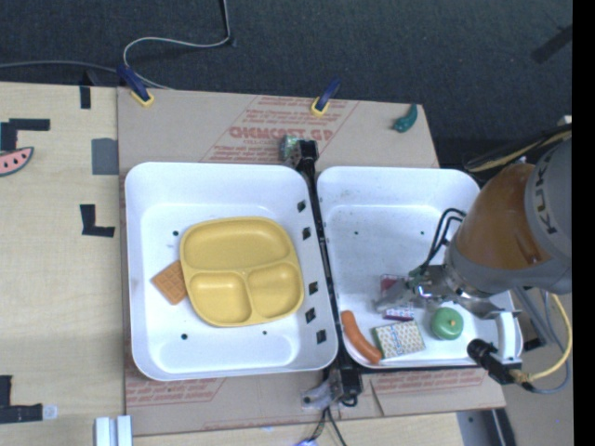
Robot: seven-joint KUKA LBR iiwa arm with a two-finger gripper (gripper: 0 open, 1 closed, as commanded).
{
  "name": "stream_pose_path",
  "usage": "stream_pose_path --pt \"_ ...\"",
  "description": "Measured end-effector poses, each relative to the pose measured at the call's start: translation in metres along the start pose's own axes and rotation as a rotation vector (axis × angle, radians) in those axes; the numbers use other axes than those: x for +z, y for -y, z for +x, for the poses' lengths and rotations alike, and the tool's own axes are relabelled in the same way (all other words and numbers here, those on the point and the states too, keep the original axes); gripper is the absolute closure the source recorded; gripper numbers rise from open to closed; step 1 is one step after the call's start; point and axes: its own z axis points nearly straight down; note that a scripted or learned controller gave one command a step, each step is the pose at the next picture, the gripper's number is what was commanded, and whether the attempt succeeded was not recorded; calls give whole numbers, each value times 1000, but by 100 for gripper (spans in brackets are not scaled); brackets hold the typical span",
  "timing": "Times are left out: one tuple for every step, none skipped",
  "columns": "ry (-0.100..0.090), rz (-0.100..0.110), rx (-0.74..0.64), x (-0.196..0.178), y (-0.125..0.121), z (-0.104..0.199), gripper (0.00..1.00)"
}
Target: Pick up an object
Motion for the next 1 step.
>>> stream_pose_path --pt "4 -8 0 8 0 36 0"
